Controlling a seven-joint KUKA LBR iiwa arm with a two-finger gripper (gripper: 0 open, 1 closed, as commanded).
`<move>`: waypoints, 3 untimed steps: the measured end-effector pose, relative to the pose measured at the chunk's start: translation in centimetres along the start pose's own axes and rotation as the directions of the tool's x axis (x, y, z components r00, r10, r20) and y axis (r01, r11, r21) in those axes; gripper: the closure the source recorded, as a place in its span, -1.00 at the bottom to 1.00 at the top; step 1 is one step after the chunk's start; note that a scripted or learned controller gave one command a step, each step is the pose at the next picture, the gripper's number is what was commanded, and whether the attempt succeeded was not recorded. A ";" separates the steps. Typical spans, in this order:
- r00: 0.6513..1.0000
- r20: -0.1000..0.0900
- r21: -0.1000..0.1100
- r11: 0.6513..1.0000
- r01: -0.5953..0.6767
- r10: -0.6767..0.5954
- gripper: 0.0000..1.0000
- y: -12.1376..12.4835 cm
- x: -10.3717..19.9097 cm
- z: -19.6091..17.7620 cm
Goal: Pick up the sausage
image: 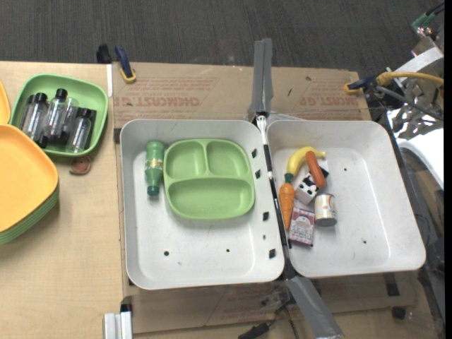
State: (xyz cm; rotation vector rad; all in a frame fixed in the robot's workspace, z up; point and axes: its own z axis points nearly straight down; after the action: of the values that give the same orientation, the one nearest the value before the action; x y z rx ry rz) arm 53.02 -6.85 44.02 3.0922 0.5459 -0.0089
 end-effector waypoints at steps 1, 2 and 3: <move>0.999 -0.001 0.000 0.999 -0.046 0.046 1.00 0.5 1.0 0.0; 0.990 -0.002 0.000 0.990 -0.143 0.143 1.00 -1.3 -2.6 0.0; 1.000 0.000 0.000 1.000 -0.026 0.026 1.00 -0.5 -0.3 0.0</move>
State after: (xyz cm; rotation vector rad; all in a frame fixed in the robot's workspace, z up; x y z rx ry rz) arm 52.55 -6.52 44.00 3.0989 0.5057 -0.0097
